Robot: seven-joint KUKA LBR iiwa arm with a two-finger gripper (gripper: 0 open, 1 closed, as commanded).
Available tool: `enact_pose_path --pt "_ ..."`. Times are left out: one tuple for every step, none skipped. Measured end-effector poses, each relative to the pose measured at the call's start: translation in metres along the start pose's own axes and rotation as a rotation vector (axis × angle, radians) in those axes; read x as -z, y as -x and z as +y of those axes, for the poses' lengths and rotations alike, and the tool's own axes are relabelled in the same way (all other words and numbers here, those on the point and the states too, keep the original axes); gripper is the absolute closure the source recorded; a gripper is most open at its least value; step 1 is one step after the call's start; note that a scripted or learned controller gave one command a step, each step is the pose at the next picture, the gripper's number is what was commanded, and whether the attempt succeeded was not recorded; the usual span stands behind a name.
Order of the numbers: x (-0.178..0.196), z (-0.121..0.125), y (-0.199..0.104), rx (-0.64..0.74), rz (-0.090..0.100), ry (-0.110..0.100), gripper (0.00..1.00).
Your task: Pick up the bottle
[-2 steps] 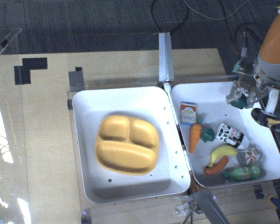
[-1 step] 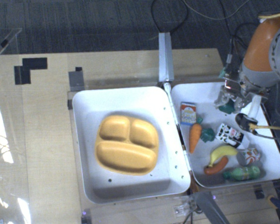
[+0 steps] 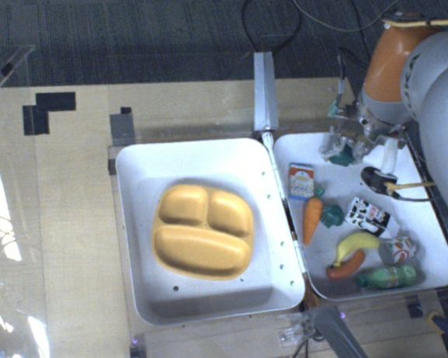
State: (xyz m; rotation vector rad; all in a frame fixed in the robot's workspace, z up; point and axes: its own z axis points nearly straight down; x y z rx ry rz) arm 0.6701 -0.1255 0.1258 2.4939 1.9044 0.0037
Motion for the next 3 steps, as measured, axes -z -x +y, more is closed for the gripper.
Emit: enact_pose_path --pt "-0.035 -0.010 -0.030 -0.277 -0.005 -0.006 1.00" --pt "0.060 -0.029 -0.105 -0.565 0.002 -0.001 1.00" --pt "0.121 -0.063 -0.147 -0.939 0.002 -0.002 1.00"
